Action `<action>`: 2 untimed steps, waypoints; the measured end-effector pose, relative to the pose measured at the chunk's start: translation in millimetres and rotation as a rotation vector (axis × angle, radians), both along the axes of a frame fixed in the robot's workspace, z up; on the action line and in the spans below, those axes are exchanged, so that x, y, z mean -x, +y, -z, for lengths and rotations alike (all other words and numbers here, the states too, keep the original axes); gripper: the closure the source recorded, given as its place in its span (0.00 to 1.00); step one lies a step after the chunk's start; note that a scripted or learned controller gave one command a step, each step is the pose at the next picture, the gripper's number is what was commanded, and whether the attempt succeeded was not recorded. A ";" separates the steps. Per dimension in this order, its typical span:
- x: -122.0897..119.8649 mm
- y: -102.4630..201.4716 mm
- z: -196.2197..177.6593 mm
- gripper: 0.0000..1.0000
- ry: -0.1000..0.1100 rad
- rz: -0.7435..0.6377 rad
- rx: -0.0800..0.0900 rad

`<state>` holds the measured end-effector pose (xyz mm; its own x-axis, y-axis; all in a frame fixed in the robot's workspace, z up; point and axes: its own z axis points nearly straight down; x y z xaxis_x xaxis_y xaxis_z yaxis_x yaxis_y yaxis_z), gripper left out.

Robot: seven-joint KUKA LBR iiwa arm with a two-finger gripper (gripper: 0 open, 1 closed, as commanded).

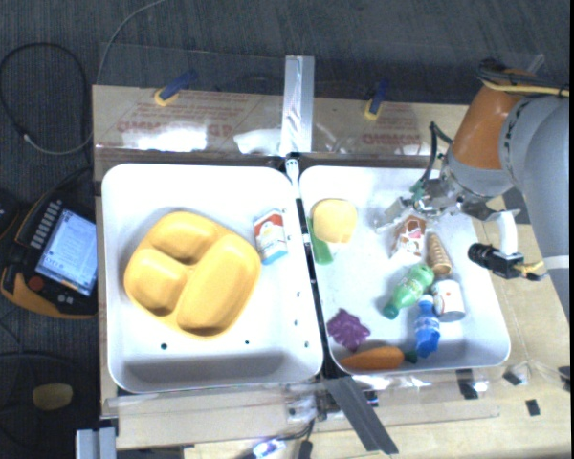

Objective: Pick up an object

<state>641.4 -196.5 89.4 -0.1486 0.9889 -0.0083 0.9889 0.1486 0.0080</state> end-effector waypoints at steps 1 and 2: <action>-1.1 1.6 -10.8 1.00 -0.001 -0.003 0.001; 9.6 1.3 -71.7 1.00 0.009 0.061 -0.006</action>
